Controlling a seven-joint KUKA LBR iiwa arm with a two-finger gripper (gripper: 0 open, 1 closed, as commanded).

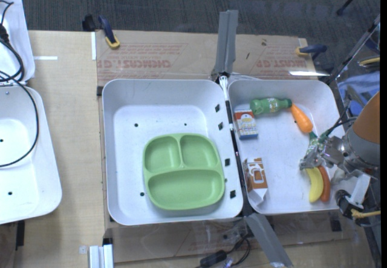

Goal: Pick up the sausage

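- Grey arm with the orange band enters from the right edge, wrist low over the right bin's (284, 86) near right corner.
- Two-finger gripper (314, 156) points left and down, fingertips just above the top end of the yellow banana (314, 184).
- Finger gap: cannot tell, tips are small and cluttered with wiring; nothing visibly between them.
- Sausage: reddish-brown sausage (326, 183) lies in the right bin near its right wall, lengthwise against the banana's right side, touching it. Its upper end sits just under the gripper body.
- Right bin count, six items:
  - one banana
  - one sausage
  - one orange carrot (302, 118), upper right, tilted
  - one green plastic bottle (270, 105) on its side near the far wall, just left of the carrot
  - one small red-and-white carton (245, 124) by the bin's left wall, below the bottle
  - one brown-and-white carton (256, 176) lower left, well apart from the banana
- Left bin (121, 140) count, one item: light green three-compartment plastic plate (183, 171), sitting flat near centre.
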